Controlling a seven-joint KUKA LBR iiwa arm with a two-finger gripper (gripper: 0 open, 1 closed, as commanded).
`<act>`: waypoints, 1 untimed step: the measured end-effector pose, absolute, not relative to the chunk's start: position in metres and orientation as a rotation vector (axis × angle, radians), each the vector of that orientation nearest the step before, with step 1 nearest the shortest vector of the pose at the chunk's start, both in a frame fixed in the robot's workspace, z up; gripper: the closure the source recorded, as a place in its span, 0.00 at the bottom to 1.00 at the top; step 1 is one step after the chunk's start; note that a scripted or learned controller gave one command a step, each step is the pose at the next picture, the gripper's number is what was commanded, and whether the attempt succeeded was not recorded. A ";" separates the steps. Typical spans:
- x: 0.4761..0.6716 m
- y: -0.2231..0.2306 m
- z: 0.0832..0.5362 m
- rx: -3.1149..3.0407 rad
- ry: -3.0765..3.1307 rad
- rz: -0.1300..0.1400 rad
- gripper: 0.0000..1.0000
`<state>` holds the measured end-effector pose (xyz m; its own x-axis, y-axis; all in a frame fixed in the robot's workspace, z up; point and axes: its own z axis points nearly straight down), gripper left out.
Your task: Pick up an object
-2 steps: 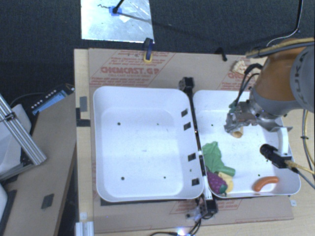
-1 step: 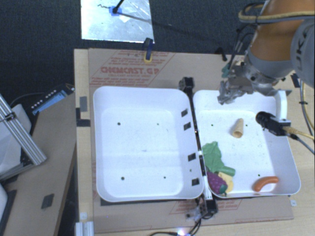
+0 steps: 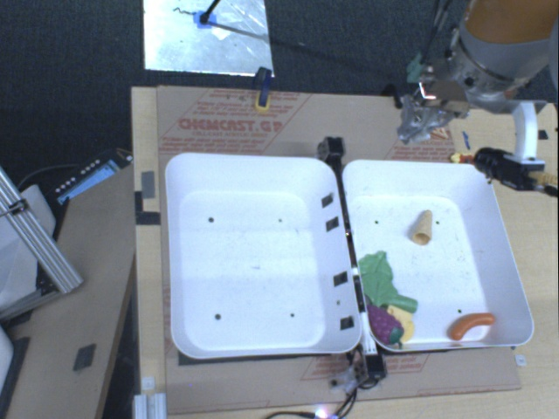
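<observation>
- Dark carpet-like flooring lies behind the bench (image 3: 148, 129), whose top is covered with a printed cardboard sheet (image 3: 236, 120); on the floor rests one shiny foil square (image 3: 205, 24).
- At the upper right, the gripper (image 3: 425, 122) hangs above the back rim of the right bin (image 3: 507, 260), outside its hollow. I cannot tell if its pincer is apart or together (the metal parts blur into one grey mass), and nothing is seen between them.
- This high position, I judge, lets the arm stay off the walls before it descends for a pick, so the task is not yet begun.
- Nearest to the gripper lies one tan cone (image 3: 423, 227), alone in the upper middle of the right bin, well apart from the other things.
- Further down, against the wall shared by the bins, one green leafy piece (image 3: 377, 273) touches one purple and yellow toy (image 3: 390, 319).
- Near the front right corner lies one orange sausage (image 3: 471, 326), close to the rim.
- So four loose things are in the right bin; the cone, being free on all sides, seems the easiest to grasp.
- One left bin (image 3: 188, 260) sits beside it, and four black clips (image 3: 336, 251) join the two.
</observation>
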<state>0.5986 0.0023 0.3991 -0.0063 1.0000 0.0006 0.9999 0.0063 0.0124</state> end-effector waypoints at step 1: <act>0.654 -0.004 0.404 2.214 2.225 0.002 1.00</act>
<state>0.6543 -0.0044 0.4040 -0.0052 1.0000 -0.0009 1.0000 0.0052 0.0028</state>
